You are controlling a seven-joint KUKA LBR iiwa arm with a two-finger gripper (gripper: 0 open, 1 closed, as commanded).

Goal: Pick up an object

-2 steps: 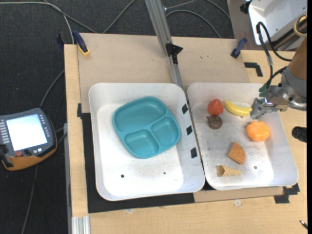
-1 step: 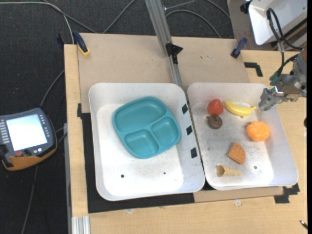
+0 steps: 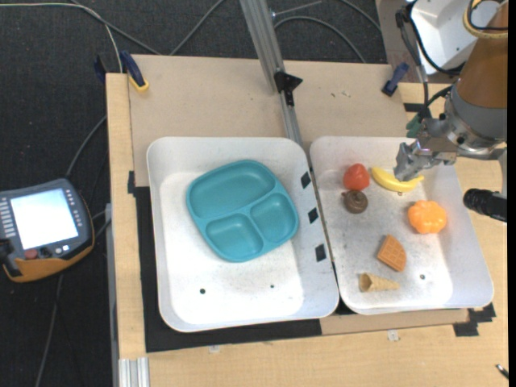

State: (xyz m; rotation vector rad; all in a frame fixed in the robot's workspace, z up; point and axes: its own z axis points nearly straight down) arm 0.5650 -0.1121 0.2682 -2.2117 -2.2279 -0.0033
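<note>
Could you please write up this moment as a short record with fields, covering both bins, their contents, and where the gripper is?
left bin: holds a teal divided tray
right bin: holds six small items
near gripper: yellow banana, partly covered by the gripper
beside banana: red tomato, brown round item just below it
right side: orange pumpkin-like toy
lower part: orange wedge, tan cone
gripper: low over the banana; grasp cannot be told
</note>
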